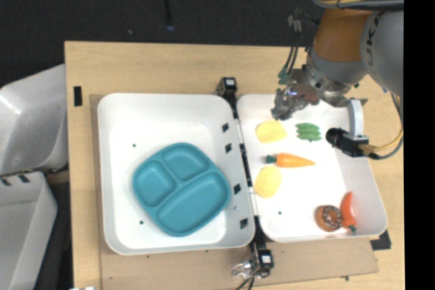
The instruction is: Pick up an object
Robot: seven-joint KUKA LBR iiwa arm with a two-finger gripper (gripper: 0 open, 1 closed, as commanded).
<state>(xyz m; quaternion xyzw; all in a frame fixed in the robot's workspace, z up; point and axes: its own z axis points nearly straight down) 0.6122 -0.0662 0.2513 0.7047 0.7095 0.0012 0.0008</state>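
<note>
My gripper (284, 108) hangs over the back of the right bin (360, 200), just above and behind a yellow piece of food (271, 132). Nothing shows between its fingers. To the right of that yellow piece lies a small green item (308, 132). An orange carrot (293, 160) lies in the bin's middle, with a second yellow piece (268, 181) to its lower left. A brown doughnut (329, 217) and a red-orange item (347, 208) sit at the bin's front right.
The left bin (122, 119) holds a teal divided plate (180, 187). A black ridge with clips (239, 146) separates the two bins. The arm's grey and orange body (350, 24) looms over the right bin's back edge.
</note>
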